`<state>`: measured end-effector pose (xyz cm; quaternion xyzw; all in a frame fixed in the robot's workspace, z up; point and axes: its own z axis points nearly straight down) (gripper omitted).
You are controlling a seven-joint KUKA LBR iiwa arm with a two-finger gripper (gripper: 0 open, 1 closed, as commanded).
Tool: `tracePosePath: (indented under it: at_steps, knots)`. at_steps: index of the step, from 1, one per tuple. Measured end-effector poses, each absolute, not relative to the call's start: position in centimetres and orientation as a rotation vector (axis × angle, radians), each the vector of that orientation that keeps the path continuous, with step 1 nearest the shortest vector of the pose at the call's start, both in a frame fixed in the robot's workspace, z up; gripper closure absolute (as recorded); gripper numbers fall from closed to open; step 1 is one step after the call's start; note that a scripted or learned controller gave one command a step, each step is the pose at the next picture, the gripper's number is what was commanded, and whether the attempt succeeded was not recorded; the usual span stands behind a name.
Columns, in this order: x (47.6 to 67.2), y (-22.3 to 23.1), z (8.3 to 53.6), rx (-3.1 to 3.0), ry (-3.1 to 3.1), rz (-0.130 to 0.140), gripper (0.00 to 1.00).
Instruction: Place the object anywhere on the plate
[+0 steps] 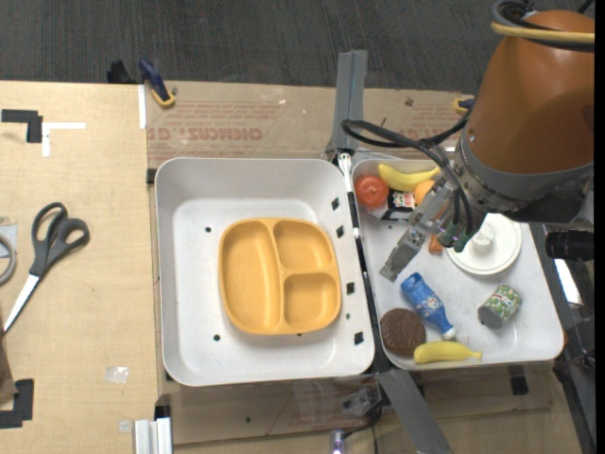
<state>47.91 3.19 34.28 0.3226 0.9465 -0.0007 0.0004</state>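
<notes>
A yellow-orange divided plate lies in the middle of the left white bin. My gripper hangs over the left part of the right bin, pointing down and left. It sits just above a blue bottle and below a small dark sauce bottle. A small orange piece shows right beside the gripper. I see nothing clearly held.
The right bin also holds a red ball-like fruit, a banana at the top, a second banana at the bottom, a brown round cookie, a green can and a white lid. Scissors lie on the bench at left.
</notes>
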Motion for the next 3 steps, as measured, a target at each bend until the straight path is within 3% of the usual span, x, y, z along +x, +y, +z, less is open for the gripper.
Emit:
tracePosePath:
  at_steps: [1,2,3]
  knots:
    - [48.1,3.2,35.2,1.011,2.971,-0.003,1.0]
    - [47.8,7.1,23.5,0.865,3.021,-0.002,1.0]
    - [48.0,17.0,23.0,0.928,3.002,-0.003,1.0]
